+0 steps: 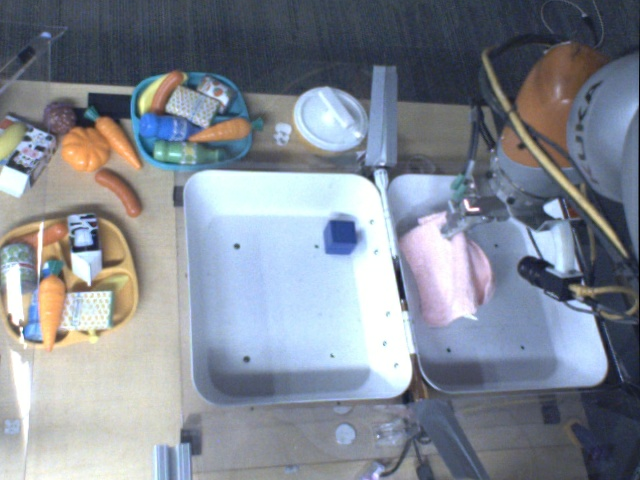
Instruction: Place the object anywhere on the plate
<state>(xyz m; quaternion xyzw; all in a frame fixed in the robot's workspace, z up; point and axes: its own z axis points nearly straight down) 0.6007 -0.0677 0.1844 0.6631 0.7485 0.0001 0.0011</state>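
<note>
Camera view, and I'm reading it from the near edge back. Nearest me sit the two shallow white bins: the left white bin (260, 358) with a small blue cube (341, 235) lying towards its far right corner, the right white bin (520, 368) with a floppy pink cloth (445, 273) draped on its left side. No plate that I can pick out in either bin. My hand (468, 208) hangs over the far end of that cloth, at its top edge; I can't tell from here whether it has closed on the fabric or is merely above it. The cloth's long axis runs near to far, directly under the hand, while the cube lies well off to the hand's left, across the divider. Farther back on the worktop (150, 408), a round white lidded container (332, 118) and a blue bowl of toy food (192, 120).
</note>
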